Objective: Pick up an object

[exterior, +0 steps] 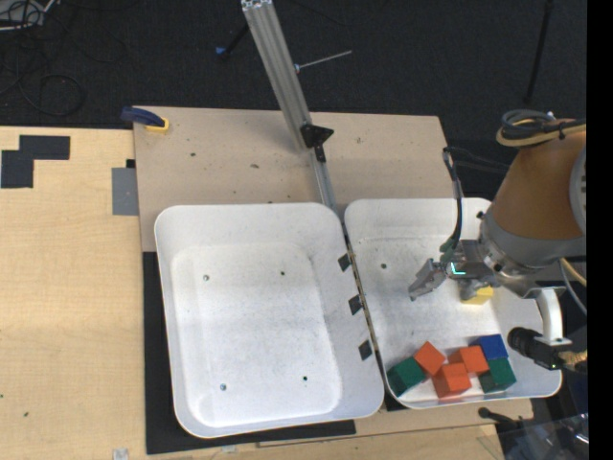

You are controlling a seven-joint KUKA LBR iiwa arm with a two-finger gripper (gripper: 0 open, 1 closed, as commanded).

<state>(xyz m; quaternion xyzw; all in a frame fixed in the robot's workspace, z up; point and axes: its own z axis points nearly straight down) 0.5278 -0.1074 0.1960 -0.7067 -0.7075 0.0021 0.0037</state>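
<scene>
In the right bin (402,228), yellow block (478,294) just beside the end effector (433,278), its fingers spread, nothing between them.

Evenly lit from overhead, bright across the two white bins (259,314) and the pale wooden bench (67,286). Slightly overexposed on the bin floors, washing out their texture. Dark and nearly detail-free behind the bench, cables barely visible. Soft, faint shadows along the bin walls and under the coloured blocks (455,364). Mildly soft and grainy throughout, with little visible distortion at the edges.
</scene>
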